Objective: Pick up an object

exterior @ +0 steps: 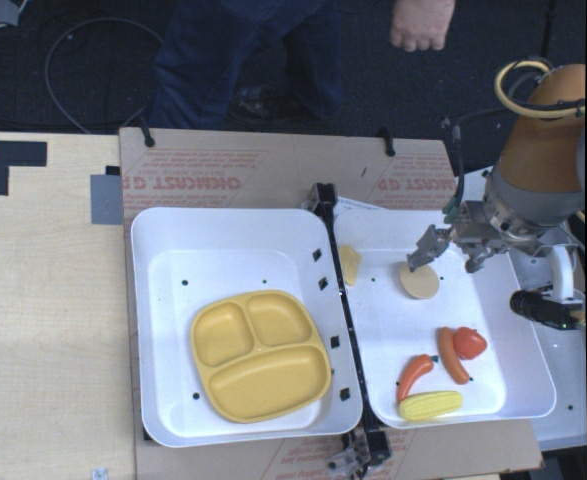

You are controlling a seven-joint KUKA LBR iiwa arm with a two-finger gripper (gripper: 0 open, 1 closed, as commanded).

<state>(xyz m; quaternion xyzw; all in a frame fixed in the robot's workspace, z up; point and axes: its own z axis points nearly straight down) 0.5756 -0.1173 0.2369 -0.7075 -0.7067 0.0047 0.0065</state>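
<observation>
My gripper (448, 257) hangs over the back of the right bin (533, 368), open, with nothing between its fingers. Its left fingertip sits just above a tan round disc (420, 283) on the bin floor. A pale yellow wedge (348, 264) lies by the divider at the bin's left wall. Toward the front lie a red tomato (470, 342), an orange sausage (452, 358) touching it, a red-orange pepper (415, 373) and a yellow corn cob (431, 404).
The left bin (163, 268) holds a yellow divided plate (261, 354). A black clamp bar (339, 308) joins the two bins. A person's hand (423, 16) hovers beyond the bench at the back. A black part (545, 308) juts over the right bin's right rim.
</observation>
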